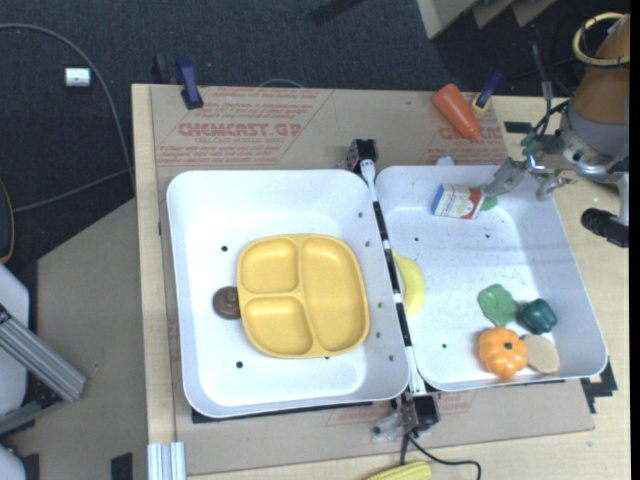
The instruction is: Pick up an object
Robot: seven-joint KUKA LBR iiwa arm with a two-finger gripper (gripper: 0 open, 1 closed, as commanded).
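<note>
cam: one, fixed overhead | slanted down | both bins (190,268)

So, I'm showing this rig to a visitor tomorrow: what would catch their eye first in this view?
Probably the yellow divided plate in the middle of the left bin, the biggest patch of colour. Next, the cluster in the right bin's near right corner: an orange pumpkin-like toy beside a green piece and a dark teal one. The gripper sits at that bin's far edge, next to a small blue-and-white carton.
</note>
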